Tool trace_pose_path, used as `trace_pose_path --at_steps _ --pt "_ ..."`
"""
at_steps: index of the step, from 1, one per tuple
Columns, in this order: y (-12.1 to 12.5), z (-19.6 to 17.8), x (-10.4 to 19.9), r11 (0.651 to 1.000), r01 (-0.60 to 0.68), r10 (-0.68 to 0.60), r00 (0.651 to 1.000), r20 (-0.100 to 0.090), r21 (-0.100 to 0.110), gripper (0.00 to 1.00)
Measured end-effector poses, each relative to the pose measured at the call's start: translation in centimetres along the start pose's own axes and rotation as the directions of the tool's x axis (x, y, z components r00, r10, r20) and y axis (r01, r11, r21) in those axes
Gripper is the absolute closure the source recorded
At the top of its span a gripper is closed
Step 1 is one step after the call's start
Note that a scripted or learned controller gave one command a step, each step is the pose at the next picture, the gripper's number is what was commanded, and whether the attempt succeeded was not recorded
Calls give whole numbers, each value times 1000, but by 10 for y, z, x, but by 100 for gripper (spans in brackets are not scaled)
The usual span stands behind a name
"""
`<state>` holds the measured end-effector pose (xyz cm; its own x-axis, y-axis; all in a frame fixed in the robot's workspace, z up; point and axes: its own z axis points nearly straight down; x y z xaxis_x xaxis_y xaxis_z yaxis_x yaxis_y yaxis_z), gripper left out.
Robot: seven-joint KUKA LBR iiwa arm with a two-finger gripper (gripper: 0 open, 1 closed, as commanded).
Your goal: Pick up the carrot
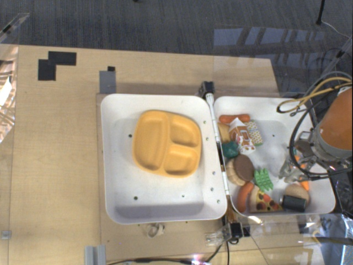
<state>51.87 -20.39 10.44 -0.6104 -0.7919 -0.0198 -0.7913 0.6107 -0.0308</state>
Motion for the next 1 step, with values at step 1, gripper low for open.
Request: trace_pose_path --at_steps 1 --pt "0 0 0 1000 1 -1 1000 0 -1 0"
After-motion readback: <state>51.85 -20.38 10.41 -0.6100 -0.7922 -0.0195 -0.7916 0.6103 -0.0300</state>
